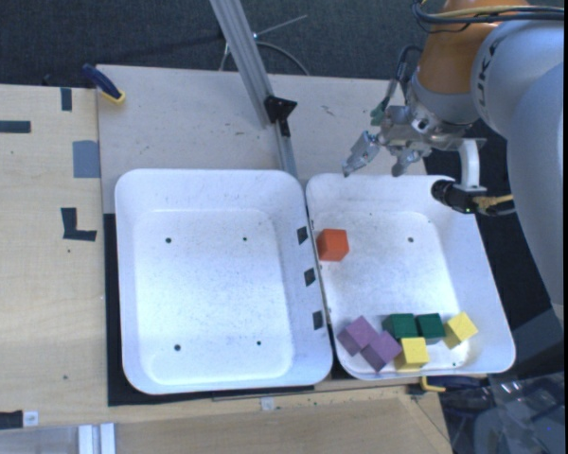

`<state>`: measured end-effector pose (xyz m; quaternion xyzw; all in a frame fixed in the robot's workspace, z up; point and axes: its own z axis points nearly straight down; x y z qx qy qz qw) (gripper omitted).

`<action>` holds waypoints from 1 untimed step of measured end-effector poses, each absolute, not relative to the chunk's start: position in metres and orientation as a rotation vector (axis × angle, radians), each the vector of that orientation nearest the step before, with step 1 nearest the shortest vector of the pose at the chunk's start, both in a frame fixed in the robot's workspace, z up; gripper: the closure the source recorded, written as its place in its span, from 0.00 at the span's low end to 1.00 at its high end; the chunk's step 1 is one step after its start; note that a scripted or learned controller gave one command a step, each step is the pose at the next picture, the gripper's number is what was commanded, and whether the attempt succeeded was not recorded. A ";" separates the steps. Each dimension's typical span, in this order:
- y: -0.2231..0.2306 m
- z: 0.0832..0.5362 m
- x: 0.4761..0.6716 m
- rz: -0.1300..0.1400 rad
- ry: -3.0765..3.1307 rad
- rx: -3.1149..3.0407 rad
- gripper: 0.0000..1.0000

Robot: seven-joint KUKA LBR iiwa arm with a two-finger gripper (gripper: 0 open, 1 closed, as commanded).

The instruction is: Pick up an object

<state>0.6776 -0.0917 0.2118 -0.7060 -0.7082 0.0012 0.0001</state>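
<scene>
While gripper [379, 159] hovers apparently open and empty over right bin [473, 282] rim, we note orange cube [333, 245] unobstructed.

Single fixed camera above bench [199, 112], slanted down, both bins [133, 253] framed.

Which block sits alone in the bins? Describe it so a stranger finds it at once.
Start at the right-hand shallow white plastic bin. Near its left wall, in the upper half, lies a small orange cube-shaped block. It sits alone, well apart from the purple, green and yellow blocks clustered along the bin's near edge.
</scene>
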 end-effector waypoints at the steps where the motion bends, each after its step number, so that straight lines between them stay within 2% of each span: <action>1: -0.143 0.103 0.610 0.014 -2.211 -2.220 0.00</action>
